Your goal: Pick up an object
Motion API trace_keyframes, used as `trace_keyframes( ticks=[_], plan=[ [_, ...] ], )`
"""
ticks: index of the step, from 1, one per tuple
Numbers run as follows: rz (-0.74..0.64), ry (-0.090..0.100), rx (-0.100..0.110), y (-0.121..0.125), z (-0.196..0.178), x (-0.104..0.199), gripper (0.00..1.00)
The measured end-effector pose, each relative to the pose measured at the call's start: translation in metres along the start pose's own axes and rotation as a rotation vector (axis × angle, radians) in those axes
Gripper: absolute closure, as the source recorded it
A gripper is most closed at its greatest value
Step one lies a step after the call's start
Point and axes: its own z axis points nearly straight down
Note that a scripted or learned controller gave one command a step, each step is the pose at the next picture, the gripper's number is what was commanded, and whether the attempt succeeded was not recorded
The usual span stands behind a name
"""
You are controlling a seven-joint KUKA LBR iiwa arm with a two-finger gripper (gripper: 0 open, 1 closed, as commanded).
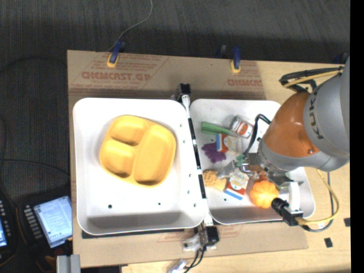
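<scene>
The right bin (219, 209) holds a heap of small objects: a green stick (216, 129), a purple grape bunch (211, 151), a red and white can (242, 127), a tan waffle-like piece (211, 178), a white packet with red and blue (235, 187) and an orange pumpkin-like toy (263, 193). My gripper (248, 167) is low in this bin, among the heap just above the orange toy. The orange wrist and grey arm hide most of it, and I see nothing between its fingers.
The left bin (85, 152) holds a large yellow divided tray (137, 148). A black divider (193, 147) runs between the bins. Blue and yellow clamps (116, 51) pin the cardboard at the back. A small screen (52, 218) sits off the bench at lower left.
</scene>
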Motion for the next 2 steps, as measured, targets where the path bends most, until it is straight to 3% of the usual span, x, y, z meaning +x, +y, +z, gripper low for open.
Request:
trace_keyframes(
  ticks=[1, 2],
  plan=[
    [-0.003, 0.0, 0.005, -0.001, -0.007, 0.001, 1.0],
    [-0.006, 0.008, 0.025, 0.078, -0.09, 0.063, 1.0]
  ],
)
